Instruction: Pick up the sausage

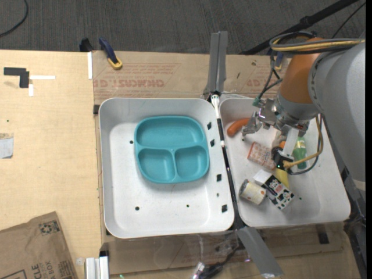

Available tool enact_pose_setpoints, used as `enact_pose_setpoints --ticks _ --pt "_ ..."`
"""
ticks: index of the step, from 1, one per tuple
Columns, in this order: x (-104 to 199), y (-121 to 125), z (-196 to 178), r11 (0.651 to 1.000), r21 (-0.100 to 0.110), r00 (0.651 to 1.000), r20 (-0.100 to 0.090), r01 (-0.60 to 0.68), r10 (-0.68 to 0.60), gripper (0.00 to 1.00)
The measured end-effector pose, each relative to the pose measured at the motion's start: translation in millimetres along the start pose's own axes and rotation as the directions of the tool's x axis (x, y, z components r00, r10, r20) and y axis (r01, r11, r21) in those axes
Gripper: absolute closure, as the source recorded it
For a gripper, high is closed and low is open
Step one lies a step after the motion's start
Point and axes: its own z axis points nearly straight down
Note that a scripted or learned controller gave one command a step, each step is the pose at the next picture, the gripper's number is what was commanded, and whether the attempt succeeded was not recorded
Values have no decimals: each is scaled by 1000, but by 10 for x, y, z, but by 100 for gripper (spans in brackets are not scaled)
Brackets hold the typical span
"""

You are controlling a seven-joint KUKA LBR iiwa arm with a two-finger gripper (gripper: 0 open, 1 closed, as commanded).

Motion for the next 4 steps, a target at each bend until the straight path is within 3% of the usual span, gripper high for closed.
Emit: enact_pose_setpoints --ticks 1,2,3,4 --pt "-12 1 -87 1000 2 1000 1 -2 2 100" --pt "-12 0 -87 1000 2 1000 1 -2 2 0" --pt "-212 -141 -252 953 2 953 0 303 -303 0" --pt "158 268 -9 988 12 988 3 154 -154 0"
